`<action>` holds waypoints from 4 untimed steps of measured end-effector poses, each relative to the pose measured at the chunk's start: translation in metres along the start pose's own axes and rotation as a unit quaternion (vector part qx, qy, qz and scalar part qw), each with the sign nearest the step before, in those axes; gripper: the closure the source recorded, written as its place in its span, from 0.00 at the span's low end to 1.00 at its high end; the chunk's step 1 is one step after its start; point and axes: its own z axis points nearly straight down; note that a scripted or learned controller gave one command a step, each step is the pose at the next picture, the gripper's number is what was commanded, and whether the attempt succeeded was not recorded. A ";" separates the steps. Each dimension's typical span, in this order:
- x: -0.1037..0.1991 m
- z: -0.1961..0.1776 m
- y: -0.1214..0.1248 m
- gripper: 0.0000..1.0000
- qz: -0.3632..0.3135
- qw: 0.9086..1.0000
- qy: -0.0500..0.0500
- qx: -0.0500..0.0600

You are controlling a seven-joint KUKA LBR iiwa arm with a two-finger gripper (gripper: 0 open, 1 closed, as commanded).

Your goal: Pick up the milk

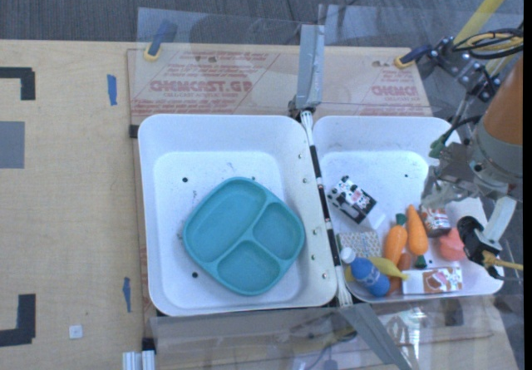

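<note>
Milk [352, 198], a small carton printed in black-and-white cow patches, lies tipped on its side near the left wall of the right bin [374, 131], apart from the carrots [407, 235], the blue bottle [366, 273] and the other toys heaped toward the bin's front right; the left bin [166, 160] holds a teal divided plate [243, 235]. My pincer [453, 185] hangs over the right bin's right side, well apart from the carton, and I cannot tell how it is set. I judge the carton light, stiff and smooth-sided, best taken across its two flat long faces at mid-length, so it does not pivot or slip.
</note>
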 end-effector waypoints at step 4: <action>-0.047 -0.042 0.119 1.00 0.102 0.995 0.000 0.002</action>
